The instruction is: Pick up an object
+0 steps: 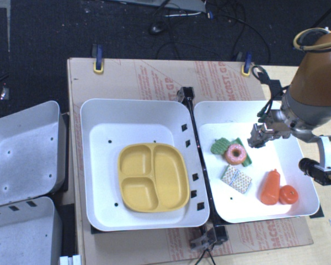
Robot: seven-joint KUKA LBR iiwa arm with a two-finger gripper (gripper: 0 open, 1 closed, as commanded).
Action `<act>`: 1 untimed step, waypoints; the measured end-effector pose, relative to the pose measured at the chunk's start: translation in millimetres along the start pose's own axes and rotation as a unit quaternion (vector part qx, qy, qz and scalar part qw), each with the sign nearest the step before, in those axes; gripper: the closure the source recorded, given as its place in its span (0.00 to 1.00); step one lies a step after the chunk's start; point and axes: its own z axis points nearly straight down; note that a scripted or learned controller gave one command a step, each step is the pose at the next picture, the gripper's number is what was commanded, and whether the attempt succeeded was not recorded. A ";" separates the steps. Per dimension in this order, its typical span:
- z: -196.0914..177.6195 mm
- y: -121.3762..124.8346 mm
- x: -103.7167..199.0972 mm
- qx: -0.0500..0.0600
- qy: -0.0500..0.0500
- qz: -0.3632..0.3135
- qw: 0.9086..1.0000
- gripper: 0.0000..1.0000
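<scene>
The tool (257,137) is seen over the right bin (220,115), just right of and beyond the donut (235,154); whether it is open or closed cannot be told. The donut lies on a green piece (221,146). Nearer lie a checkered block (236,179), an orange bottle (270,187) and a red ball (288,194). A yellow tray (153,177) is in the left bin (99,148).
</scene>
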 end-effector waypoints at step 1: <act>8.7 -11.6 56.2 0.002 0.001 -0.002 1.000 1.00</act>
